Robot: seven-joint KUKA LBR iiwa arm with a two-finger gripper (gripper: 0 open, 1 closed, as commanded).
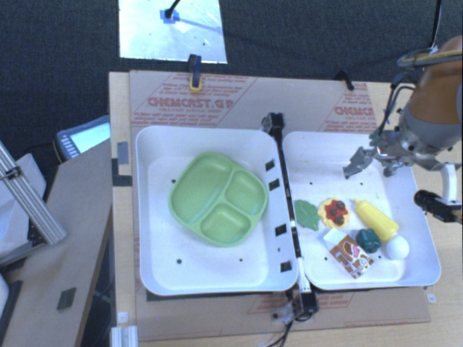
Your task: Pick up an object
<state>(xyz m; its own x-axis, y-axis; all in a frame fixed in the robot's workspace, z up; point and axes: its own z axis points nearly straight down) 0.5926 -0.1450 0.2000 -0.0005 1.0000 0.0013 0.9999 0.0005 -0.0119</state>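
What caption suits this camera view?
Gripper above the right bin of toy food; green divided plate in the left bin.

The arm (434,96) comes in at the desk's right edge near the far corner, its orange band above a grey wrist. The wrist tilts leftward and down, carrying the pincer (357,163) low toward the desk. Whether the pincer is spread or closed cannot be made out.
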